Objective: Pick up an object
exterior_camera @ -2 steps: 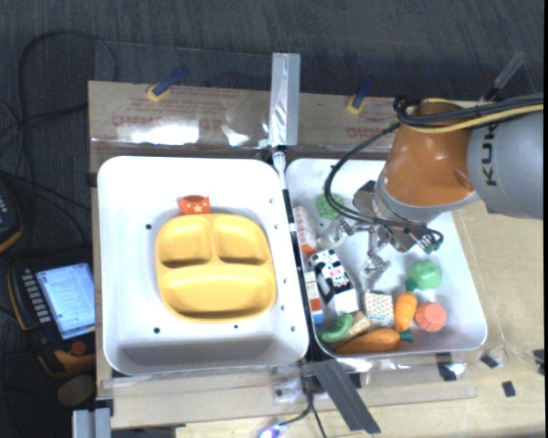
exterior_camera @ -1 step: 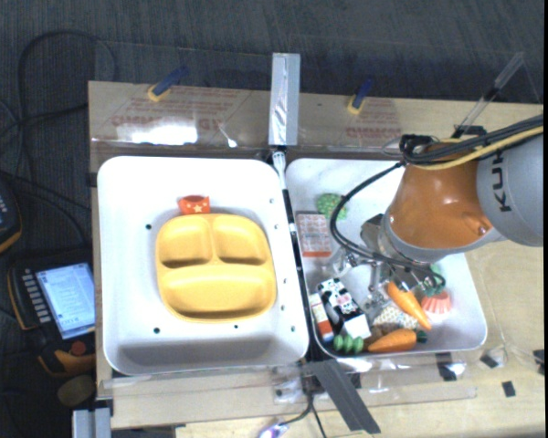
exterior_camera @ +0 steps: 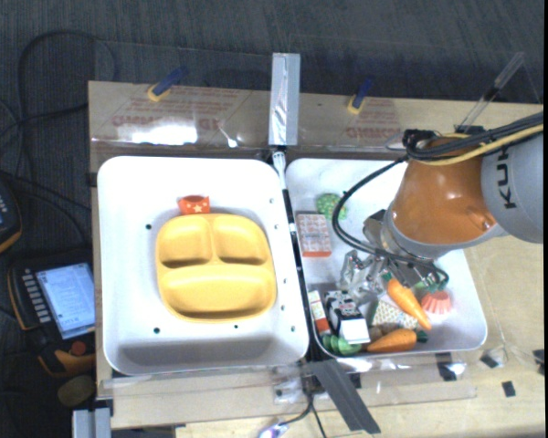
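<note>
My gripper (exterior_camera: 363,276) reaches down into the right bin (exterior_camera: 466,331), its metal fingers hanging over a pile of small toys. Beneath and around it lie an orange carrot (exterior_camera: 407,301), a second carrot (exterior_camera: 392,340) at the bin's front, a red strawberry-like piece (exterior_camera: 437,303) and a small black and white box (exterior_camera: 350,317). A pink-and-white card pack (exterior_camera: 313,233) and a green item (exterior_camera: 330,205) rest further back. The orange wrist band (exterior_camera: 441,199) covers the bin's rear right part.
The left bin (exterior_camera: 128,181) holds a yellow divided tray (exterior_camera: 216,265) with a small red block (exterior_camera: 194,204) at its far edge. A metal divider strip (exterior_camera: 284,99) stands behind the two bins. Cables run from the arm across the right bin.
</note>
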Controlling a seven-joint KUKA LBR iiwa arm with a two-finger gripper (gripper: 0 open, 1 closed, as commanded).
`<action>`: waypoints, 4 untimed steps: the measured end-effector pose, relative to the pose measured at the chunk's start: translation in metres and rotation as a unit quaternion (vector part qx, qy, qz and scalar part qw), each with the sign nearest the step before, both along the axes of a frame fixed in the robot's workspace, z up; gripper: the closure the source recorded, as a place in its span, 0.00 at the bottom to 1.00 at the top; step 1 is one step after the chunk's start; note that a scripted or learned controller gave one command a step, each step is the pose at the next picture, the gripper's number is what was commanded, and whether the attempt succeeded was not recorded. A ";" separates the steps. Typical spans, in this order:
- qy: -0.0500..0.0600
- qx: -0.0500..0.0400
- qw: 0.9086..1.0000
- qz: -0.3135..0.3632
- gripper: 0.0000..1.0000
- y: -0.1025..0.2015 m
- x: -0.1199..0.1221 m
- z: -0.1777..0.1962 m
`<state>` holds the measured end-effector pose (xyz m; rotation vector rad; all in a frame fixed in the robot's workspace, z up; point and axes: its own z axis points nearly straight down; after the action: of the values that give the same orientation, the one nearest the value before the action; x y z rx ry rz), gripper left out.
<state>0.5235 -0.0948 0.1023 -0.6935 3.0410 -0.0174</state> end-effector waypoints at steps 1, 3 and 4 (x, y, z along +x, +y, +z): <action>0.001 0.000 1.000 0.000 0.00 0.000 -0.001 -0.001; 0.002 0.001 0.998 0.057 0.00 -0.017 0.004 -0.011; 0.007 0.001 0.990 0.140 0.00 -0.041 0.043 -0.012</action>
<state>0.5661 -0.1353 0.0899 -1.1156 2.9259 -0.0046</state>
